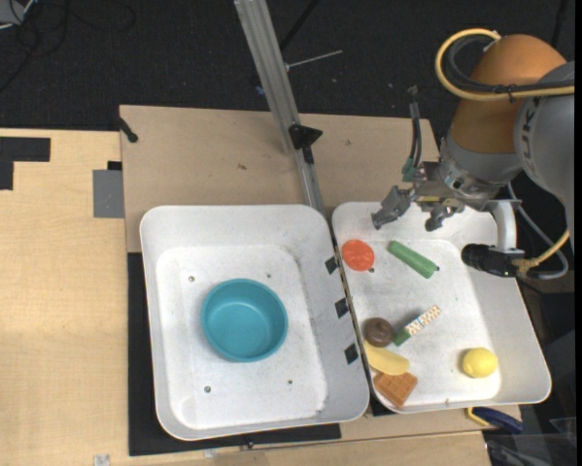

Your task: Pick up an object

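Got the claw [410,216] hanging spread open with nothing between the prongs, up over the far end of the right bin [527,343]. Looks like the approach step to me: no pick made yet, just lining up above the goods.

Starting nearest the camera: tan waffle-ish wedge [395,388] jammed at the front-left corner, touching a pale yellow banana piece [388,360]. Awkward spot, right against the rim and packed together. Yellow ball [479,362] off to the right, well apart from the rest, but probably prone to rolling. Further back, brown round thing [378,331] and a small patterned stick [423,320] just beside it, so tight for a clean squeeze.

Further again, green cylinder [412,259] and orange-red disc [358,255], both near the claw. Would bet on the cylinder: bare floor all round it, lying at a slant. Calls for a short drop and a wrist turn to straddle the narrow side. Disc sits close to the left wall, so less room there.

Teal bowl [244,319] alone in the left bin [154,250], plenty of space, long reach though.
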Controlling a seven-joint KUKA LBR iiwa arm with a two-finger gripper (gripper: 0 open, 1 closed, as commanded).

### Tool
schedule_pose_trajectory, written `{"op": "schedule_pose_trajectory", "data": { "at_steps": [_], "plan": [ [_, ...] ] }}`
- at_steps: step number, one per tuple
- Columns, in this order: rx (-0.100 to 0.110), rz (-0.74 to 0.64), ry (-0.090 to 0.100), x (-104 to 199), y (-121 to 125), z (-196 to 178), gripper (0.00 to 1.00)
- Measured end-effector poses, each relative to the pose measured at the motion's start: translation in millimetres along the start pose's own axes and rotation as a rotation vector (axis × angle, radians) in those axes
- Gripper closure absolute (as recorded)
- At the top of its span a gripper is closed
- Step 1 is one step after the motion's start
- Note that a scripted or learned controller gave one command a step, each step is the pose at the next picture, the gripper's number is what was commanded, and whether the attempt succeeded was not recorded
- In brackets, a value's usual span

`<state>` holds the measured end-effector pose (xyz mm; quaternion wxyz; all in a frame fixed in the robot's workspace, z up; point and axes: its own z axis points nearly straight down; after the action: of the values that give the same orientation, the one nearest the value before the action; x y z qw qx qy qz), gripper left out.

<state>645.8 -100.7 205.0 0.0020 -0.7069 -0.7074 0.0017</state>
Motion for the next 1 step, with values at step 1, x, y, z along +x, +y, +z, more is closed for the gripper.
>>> {"op": "schedule_pose_trajectory", "data": {
  "at_steps": [1],
  "plan": [
    [-0.001, 0.000, 0.000, -1.9, 0.7, 42.8, 0.00]
  ]
}}
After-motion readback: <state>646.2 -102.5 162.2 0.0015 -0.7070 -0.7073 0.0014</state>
